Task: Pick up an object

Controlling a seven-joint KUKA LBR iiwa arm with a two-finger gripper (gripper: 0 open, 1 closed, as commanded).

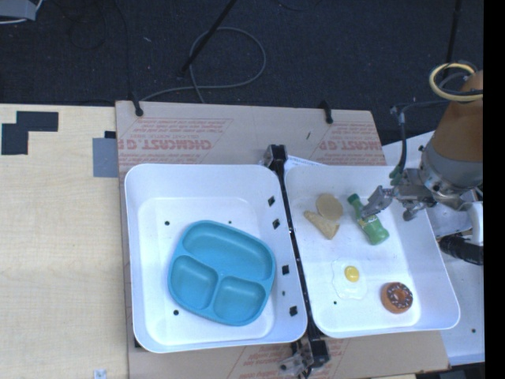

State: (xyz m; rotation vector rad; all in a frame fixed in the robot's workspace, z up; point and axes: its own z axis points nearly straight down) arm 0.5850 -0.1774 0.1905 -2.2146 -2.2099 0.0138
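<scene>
The right bin (442, 290) holds several toy foods. A green bottle-shaped toy (372, 226) lies near its far right side. Left of it sit two tan pieces (328, 208), with a fried egg (349, 278) and a chocolate donut (397, 297) toward the front. My gripper (394, 205) hangs over the bin's right side, just above and to the right of the green toy. It looks open, with one finger (379, 200) close by the toy's top. Nothing is between the fingers.
A blue divided plate (222, 272) lies in the left bin (142, 212). A black divider (286, 243) separates the two bins. Cardboard (237, 136) lies under them, and cables run across the dark floor behind.
</scene>
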